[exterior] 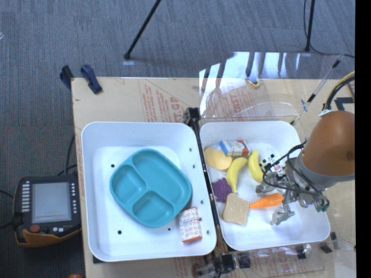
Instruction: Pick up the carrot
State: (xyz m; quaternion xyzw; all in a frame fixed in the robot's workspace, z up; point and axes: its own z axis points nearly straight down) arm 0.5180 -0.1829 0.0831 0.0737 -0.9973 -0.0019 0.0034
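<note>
The end effector [288, 204] hangs low in the right bin [316, 231], reaching in from the right under the arm's orange band [330, 143]. Its metal fingers [281, 215] splay downward just past the thick end of the carrot [266, 201]; whether they are parted or closed I cannot tell from here, and the carrot does not sit visibly between them. The carrot lies flat on the bin floor, orange, pointing left toward the slice of bread [235, 209], which it nearly touches.

Above the carrot stand two bananas: one banana [255, 165] is just left of the wrist cables, and the other, curved banana [235, 173] leans toward the bread. A purple bunch of grapes [221, 189] sits left of the bread against the bin's inner wall. Higher up are a pale yellow lemon-like piece [217, 158] and a small carton [234, 148] with red and blue printing.

The left bin [95, 236] holds a teal divided plate [151, 187] and a small snack box [190, 225] at its lower right corner. Both bins rest on the table [133, 100]. A pendant with a screen [49, 204] sits off to the left.
</note>
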